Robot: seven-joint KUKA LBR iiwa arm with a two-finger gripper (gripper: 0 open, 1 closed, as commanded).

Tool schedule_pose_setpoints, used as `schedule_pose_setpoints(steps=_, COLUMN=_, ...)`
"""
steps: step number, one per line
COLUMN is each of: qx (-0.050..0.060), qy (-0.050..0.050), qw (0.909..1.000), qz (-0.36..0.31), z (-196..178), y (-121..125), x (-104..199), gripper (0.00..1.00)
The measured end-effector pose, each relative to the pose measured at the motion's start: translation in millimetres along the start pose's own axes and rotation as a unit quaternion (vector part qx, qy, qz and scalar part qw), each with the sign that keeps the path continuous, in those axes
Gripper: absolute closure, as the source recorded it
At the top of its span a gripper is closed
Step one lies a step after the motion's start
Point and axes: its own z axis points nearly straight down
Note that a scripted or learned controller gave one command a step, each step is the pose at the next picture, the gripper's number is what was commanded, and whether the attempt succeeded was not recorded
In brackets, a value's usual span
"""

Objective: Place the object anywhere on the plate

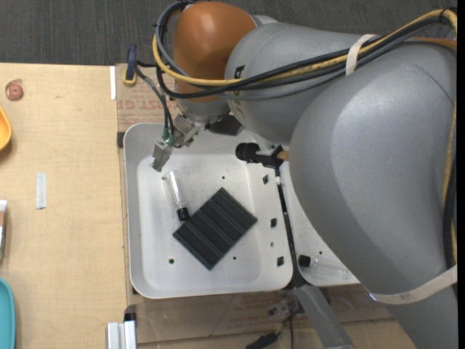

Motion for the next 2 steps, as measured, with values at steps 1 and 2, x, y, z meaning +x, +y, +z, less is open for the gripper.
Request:
schedule_pose_setpoints(steps=1, qx=0.0, qy=0.0, qw=0.9868, qz=0.162, z=38, y=-4, x=-7, gripper=0.0)
schedule_pose_setpoints(steps=2, qx=-0.001, qy=0.0, qw=0.9637, qz=0.267, z=-53, y=-7, x=-7, gripper=0.0)
